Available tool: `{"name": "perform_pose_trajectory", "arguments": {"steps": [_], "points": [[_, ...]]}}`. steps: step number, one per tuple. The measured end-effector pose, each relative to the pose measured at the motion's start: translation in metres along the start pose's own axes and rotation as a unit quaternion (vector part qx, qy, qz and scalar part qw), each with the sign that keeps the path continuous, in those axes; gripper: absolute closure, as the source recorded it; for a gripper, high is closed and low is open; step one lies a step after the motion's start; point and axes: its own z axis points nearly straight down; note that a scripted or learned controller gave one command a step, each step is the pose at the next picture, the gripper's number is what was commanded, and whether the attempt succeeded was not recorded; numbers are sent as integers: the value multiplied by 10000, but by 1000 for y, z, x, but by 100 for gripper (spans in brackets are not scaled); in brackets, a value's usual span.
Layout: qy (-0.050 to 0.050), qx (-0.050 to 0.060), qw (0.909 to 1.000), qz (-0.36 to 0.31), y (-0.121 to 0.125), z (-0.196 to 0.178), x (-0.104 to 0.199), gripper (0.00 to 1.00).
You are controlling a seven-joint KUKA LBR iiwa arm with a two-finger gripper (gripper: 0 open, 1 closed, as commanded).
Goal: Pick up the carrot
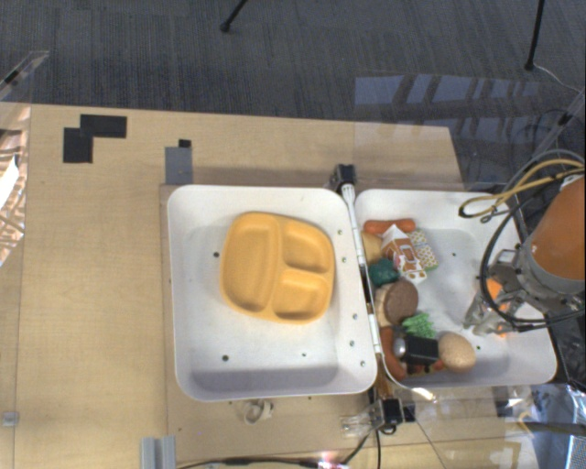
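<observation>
A pale wooden bench top (92, 302) seen from above, with dark grey carpet (275, 55) beyond its far edge. Thin black stand legs (236, 15) reach onto the carpet. Black tape marks (92, 136) sit on the bench's far left corner.

Two shallow white bins sit side by side in the middle of the bench. The left bin (197, 366) holds a yellow divided tray (275, 266), lying flat with three compartments. The right bin (453, 215) holds a crowded row of toy foods along its left wall. At the far end of that row lies an orange tapering piece, apparently the carrot (375, 226), just beside an orange-and-white patterned carton (408, 253). Nearer the camera come a brown round disc (399, 300), a green leafy piece (418, 323), a black block (421, 348) and a tan egg-shaped piece (456, 352).

The grey arm with its orange band (560, 240) enters from the right, trailing yellow and black cables (513, 192). Its gripper (487, 313) hangs low over the right side of the right bin, well apart from the carrot. Small orange patches show beside it, too blurred to identify. Whether the gripper is released or grasping anything cannot be told.
</observation>
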Motion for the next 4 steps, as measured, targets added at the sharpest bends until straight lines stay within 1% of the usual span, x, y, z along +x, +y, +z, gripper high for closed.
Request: {"name": "perform_pose_trajectory", "arguments": {"steps": [2, 3, 4], "points": [[-63, 87, 9999, -10, -5, -24, -8, 100], [-63, 83, 9999, -10, -5, -24, -8, 0], [33, -72, 9987, 496, -12, 15, -8, 0]]}}
